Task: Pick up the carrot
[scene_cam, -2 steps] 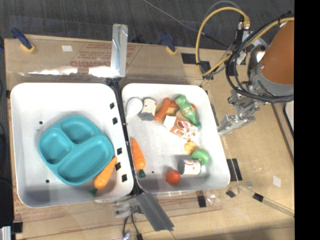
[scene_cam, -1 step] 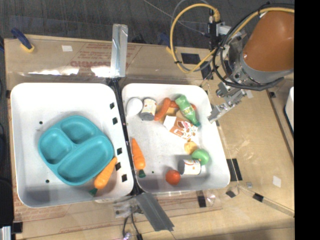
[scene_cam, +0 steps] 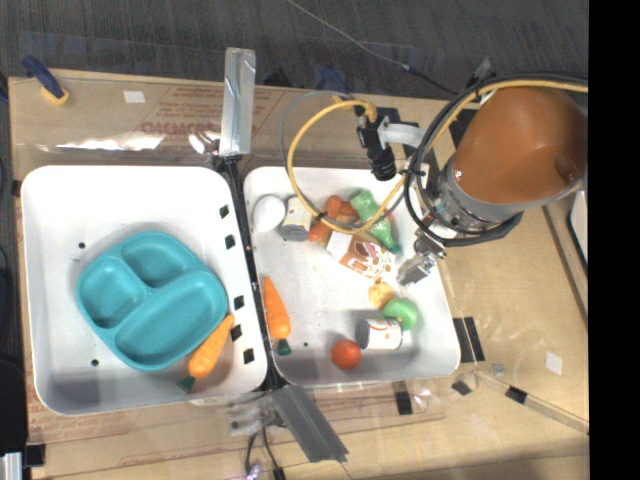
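1. Carrots: there are two. One carrot [scene_cam: 211, 348] lies in the left bin [scene_cam: 50, 268] near its bottom right corner, tilted, its tip touching the lower right rim of a teal divided plate [scene_cam: 150, 296], its green stem end pointing to the bin's bottom edge.
2. The second carrot [scene_cam: 275, 309] lies in the right bin [scene_cam: 320, 298] along its left wall, just beside the divider between the bins, green stem end toward the bottom edge.
3. The gripper [scene_cam: 422, 265] hangs over the right bin near its right edge, apart from both carrots. I cannot tell whether its jaws are spread or pressed together, and no object is seen between them.
4. The arm, with its orange band [scene_cam: 522, 148], reaches in over the top right corner of the right bin, trailing yellow and black cables.
5. Toward the top edge of the right bin sits a cluster of toy foods: a white round piece [scene_cam: 268, 211], a small grey item [scene_cam: 294, 232], orange and green pieces [scene_cam: 350, 208], and a printed packet [scene_cam: 366, 258].
6. Near the bottom right corner of that bin lie a green piece [scene_cam: 403, 313], a small can on its side [scene_cam: 382, 335] and a red tomato-like ball [scene_cam: 346, 354].
7. A yellowish piece [scene_cam: 381, 293] lies just below the gripper, between packet and green piece.
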Robot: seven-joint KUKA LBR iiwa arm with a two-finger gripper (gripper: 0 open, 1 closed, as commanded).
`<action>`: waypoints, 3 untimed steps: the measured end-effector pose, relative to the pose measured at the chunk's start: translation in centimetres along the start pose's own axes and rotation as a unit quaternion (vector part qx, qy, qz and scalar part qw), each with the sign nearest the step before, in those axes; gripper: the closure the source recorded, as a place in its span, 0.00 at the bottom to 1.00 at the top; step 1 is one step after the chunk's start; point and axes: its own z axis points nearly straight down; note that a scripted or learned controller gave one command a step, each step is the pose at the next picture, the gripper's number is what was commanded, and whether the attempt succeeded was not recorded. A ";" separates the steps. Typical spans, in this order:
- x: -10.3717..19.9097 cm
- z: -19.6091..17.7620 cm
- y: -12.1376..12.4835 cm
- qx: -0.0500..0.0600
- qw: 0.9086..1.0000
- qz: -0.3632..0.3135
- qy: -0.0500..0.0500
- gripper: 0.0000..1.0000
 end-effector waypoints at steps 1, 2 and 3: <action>1.3 -9.2 -0.4 0.003 0.998 -0.063 0.006 1.00; 1.1 -21.8 0.5 0.003 0.992 -0.128 0.009 1.00; -2.2 -0.9 3.5 0.002 0.964 -0.267 -0.001 1.00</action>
